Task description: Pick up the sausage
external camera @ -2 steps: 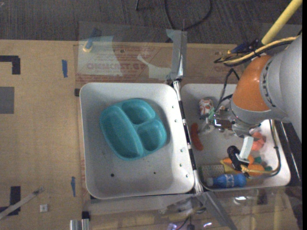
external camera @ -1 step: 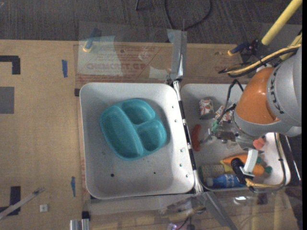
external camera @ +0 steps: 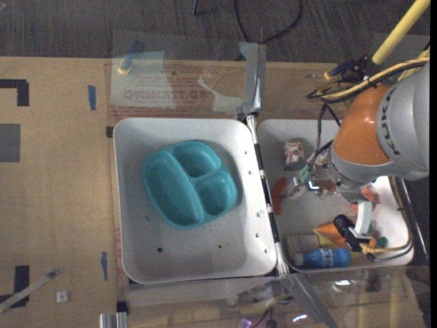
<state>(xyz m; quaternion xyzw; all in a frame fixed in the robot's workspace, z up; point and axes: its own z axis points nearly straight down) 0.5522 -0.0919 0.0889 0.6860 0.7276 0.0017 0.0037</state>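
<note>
Claw (external camera: 308,182) hovers beside the sausage (external camera: 278,195) in right bin (external camera: 403,251).

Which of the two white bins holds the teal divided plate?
The left bin, the one farther from the arm, holds the teal divided plate. The right bin, under the arm, holds small mixed items instead, among them a blue bottle.

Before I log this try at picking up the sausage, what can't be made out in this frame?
- The tool: small and blurred under the arm; whether it grips anything can't be read.
- The sausage: maybe the reddish thing at the right bin's left wall, too blurred to confirm.
- Items near the blue bottle: crowded, partly behind cables.
</note>
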